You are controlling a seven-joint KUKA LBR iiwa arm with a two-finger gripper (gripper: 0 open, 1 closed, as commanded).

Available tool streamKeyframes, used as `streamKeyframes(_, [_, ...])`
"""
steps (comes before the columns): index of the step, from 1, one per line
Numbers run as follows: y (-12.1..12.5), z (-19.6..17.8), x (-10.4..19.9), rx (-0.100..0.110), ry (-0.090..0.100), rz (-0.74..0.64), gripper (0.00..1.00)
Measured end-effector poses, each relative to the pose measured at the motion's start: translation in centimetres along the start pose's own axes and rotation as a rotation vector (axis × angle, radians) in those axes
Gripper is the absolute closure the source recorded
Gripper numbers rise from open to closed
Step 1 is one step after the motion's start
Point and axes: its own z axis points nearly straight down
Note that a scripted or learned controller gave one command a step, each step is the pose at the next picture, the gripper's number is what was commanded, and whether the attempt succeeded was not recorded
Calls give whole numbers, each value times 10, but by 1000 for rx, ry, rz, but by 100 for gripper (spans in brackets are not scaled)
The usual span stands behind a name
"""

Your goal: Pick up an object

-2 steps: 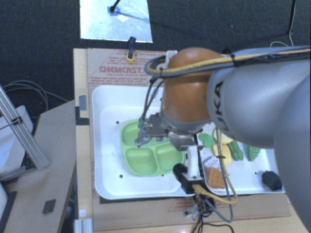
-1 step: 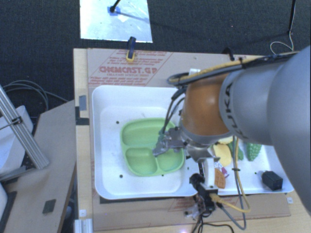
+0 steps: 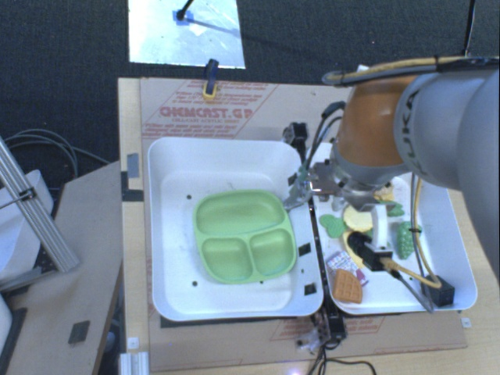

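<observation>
The arm [image 3: 437, 108] looms nearest, hiding its gripper, so I cannot tell its state. In the right bin [image 3: 461, 287], at 5 o'clock from the green tray [image 3: 242, 237], lies a waffle-like toy [image 3: 348, 285]: probably light, stiff; grip its edges

The cardboard sheet [image 3: 209, 109] under the bins reads "CHEMCAST GP" (red print, smaller lines illegible).

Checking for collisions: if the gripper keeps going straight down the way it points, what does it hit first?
Probably the pile of small toy foods in the right bin; the wrist hides the gripper, so depth is uncertain.
</observation>
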Motion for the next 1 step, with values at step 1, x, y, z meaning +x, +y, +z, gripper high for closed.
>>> streamKeyframes(1, [-9,-10,133,4,10,-23,0])
